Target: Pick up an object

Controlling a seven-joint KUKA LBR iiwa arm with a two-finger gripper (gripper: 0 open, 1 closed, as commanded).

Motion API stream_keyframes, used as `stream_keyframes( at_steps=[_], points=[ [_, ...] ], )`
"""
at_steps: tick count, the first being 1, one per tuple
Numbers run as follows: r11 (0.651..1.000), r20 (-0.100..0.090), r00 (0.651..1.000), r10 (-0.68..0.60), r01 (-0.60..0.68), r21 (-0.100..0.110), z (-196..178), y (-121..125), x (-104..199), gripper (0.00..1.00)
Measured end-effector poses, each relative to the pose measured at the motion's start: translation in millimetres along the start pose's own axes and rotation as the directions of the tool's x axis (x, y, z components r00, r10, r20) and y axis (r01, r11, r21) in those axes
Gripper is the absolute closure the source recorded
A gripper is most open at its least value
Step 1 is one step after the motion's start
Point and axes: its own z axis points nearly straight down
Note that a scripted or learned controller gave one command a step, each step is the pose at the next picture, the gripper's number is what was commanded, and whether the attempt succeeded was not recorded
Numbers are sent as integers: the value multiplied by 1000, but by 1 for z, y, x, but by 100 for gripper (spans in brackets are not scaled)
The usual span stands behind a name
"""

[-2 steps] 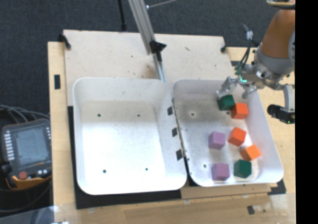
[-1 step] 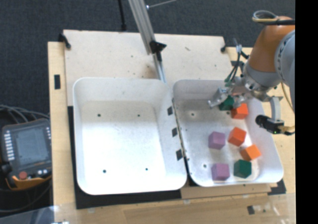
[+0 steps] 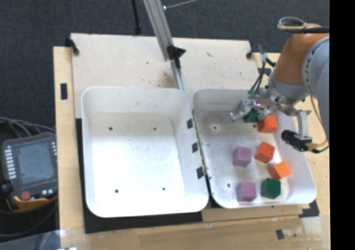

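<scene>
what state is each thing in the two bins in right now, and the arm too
left bin: upright on the bench
right bin: holds all the blocks
gripper: low over the right bin's far part, at a green block
orange blocks: lying loose
purple blocks: lying loose
dark green block: resting near the front wall

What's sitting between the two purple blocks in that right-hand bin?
Nothing: in the camera view, only bare white bin floor separates the upper purple block from the lower purple block.
</scene>
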Motion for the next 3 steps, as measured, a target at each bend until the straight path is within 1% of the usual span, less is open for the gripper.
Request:
stream_keyframes(
  at_steps=[1, 2, 3],
  points=[
    [1000, 3, 1000, 0, 0, -2, -10, 0, -2, 100],
    [1000, -6, 1000, -4, 4, 9, -67, 4, 6, 100],
    [1000, -5, 1000, -6, 6, 9, -115, 6, 4, 100]
  ],
)
